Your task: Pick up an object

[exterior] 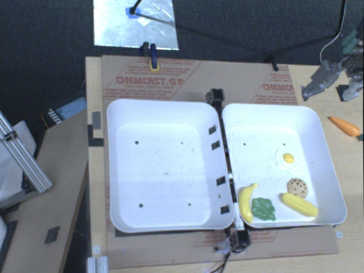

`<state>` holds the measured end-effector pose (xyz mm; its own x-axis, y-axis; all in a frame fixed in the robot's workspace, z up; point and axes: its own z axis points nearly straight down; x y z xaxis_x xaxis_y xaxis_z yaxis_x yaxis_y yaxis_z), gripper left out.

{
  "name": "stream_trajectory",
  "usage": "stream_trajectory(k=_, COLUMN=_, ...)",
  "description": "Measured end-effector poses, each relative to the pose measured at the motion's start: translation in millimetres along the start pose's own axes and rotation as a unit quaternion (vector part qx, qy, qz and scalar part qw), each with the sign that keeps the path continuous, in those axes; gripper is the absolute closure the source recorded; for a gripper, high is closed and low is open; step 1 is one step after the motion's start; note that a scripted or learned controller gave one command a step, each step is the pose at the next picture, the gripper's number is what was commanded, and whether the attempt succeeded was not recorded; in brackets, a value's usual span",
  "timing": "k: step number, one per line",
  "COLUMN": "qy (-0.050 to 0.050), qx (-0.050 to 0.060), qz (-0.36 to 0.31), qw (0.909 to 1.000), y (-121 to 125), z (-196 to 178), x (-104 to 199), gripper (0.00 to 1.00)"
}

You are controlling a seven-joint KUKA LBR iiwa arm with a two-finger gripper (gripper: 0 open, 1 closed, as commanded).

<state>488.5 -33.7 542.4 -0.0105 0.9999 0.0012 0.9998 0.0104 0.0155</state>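
Two shallow white bins sat side by side on the surface, the left bin (162, 108) and the right bin (267, 111) meeting along a dark seam with small black clips. Five toy foods lay in the right bin, gathered toward its near right corner: a fried egg (287, 158) closest to the middle, a round cookie (297, 186) just below it, a corn cob (300, 205) lying at a slant next to the cookie, a banana (246, 202) standing curved against the seam wall, and a green leafy piece (263, 209) touching the banana's lower end. An orange carrot (346, 126) rested on the surface outside the bin, just past its right wall. The gripper (331, 86) hung beyond the far right corner of the right bin, well apart from all the food, its jaws spread apart with nothing between them. A clamp (150, 54) pinched the far edge of the cardboard sheet (153, 78) under the bins.
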Motion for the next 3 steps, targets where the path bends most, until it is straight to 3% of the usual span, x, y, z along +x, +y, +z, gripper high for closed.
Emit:
stream_trajectory(k=1, qy=-0.002, qx=0.006, qz=0.007, qw=1.0, y=-3, z=7, x=-49, gripper=0.0)
stream_trajectory(k=2, qy=-0.002, qx=0.004, qz=0.004, qw=1.0, y=119, z=10, x=-71, gripper=0.0)
stream_trajectory(k=3, qy=0.0, qx=0.006, qz=0.0, qw=1.0, y=55, z=7, x=-7, gripper=0.0)
